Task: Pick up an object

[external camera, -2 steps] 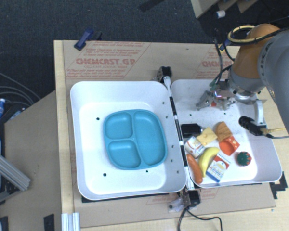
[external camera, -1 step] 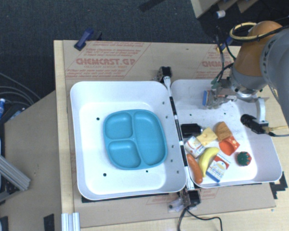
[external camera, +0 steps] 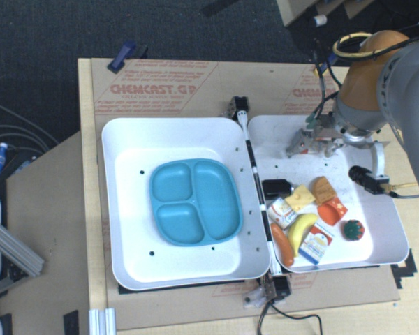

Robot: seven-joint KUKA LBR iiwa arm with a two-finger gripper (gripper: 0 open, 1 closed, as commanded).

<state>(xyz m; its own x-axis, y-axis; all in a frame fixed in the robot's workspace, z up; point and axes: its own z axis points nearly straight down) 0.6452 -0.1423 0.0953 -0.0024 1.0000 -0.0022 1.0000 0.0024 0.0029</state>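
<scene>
The robot's pincer (external camera: 313, 142) hangs over the far end of the right bin (external camera: 384, 250); whether it is open or closed cannot be told. Nearer the camera in that bin lie a banana (external camera: 302, 230), a carrot (external camera: 282, 245) and a tomato (external camera: 353, 229). Left of the right bin, a blue divided plate (external camera: 194, 201) sits in the other bin (external camera: 126, 152).

divided plate (external camera: 195, 201) sits in the left bin (external camera: 119, 159); toy food pile (external camera: 311, 218) is in the right bin's (external camera: 279, 128) near half
</scene>
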